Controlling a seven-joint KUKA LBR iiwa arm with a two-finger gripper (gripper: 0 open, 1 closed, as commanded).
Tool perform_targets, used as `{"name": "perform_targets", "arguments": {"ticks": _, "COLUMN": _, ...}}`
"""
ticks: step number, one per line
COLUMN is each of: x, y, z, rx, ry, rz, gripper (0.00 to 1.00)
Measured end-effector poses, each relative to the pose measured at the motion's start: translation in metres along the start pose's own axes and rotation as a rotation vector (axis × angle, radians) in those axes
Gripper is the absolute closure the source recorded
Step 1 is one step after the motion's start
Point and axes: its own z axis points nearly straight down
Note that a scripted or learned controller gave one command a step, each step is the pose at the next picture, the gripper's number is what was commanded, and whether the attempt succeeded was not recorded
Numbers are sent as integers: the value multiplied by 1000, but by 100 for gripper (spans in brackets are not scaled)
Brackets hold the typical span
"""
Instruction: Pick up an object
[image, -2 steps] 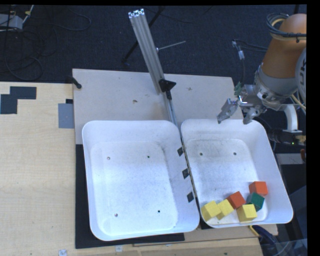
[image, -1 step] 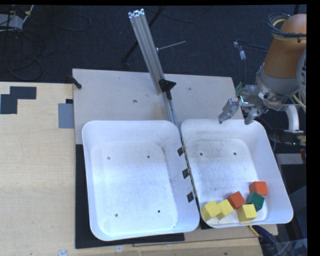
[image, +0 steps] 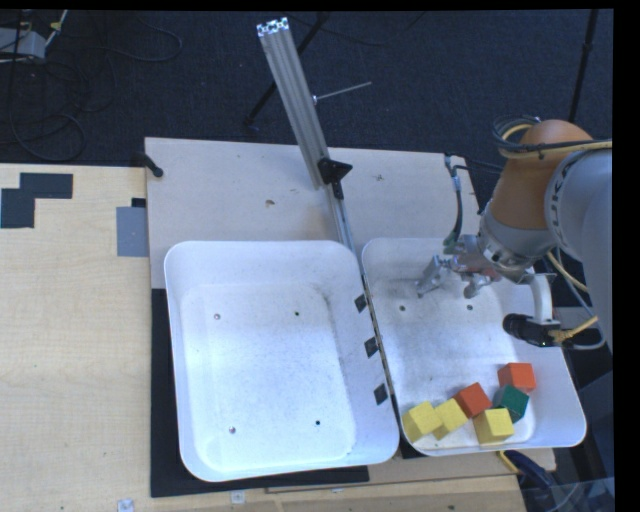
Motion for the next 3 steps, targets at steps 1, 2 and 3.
{"name": "perform_targets", "arguments": {"ticks": 1, "x": 10, "y": -70, "z": 8, "rx": 0, "ry": 2, "rz": -1, "gripper": 0}}
{"name": "perform_targets", "arguments": {"ticks": 2, "x": 41, "y": -16, "z": 25, "rx": -11, "ry": -1, "rz": -5, "gripper": 0}}
{"name": "perform_targets", "arguments": {"ticks": 3, "x": 3, "y": -43, "z": -125, "rx": -15, "ry": -4, "rz": -1, "gripper": 0}}
